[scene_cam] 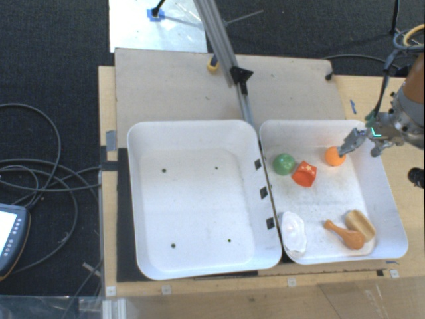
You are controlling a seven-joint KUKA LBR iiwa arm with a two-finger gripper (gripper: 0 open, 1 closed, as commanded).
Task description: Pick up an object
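Orange round ball [334,156] in right white bin [392,205], far corner, at tip of my gripper [352,141]; grip state unclear. Likely light, smooth, apt to roll; pinch across widest middle. Red cube [305,174], green ball [284,163] near.

Bright, even overhead light, soft shadows in the white bins [199,135], slightly soft focus throughout.

We see a robotics laboratory: a plywood bench [166,85] bearing two shallow white bins [199,135] of test objects, loose black cables [46,171] on dark carpet [53,45], a handheld control pendant [10,234], and a metal camera pole [216,25]
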